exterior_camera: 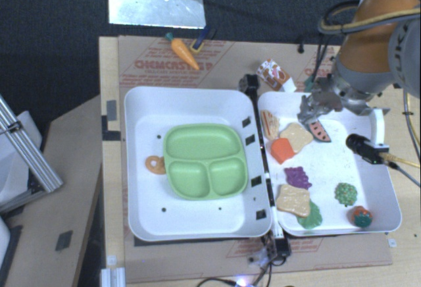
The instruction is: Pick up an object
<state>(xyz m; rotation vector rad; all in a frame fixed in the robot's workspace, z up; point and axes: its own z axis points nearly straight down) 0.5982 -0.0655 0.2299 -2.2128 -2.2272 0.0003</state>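
Bread slice (293, 199) lies at right bin's (388, 193) near edge, on a green leaf piece (311, 216), purple grapes (298, 177) just behind. My gripper (312, 113) hangs over the far part of that bin, above the watermelon slice (320, 131); can't tell its state. Green divided plate (204, 160) in left bin (141, 147), pretzel (155, 164) beside it.

bins (197, 98): glossy white plastic | tray (204, 160): matt green plastic | bench (141, 62): printed cardboard
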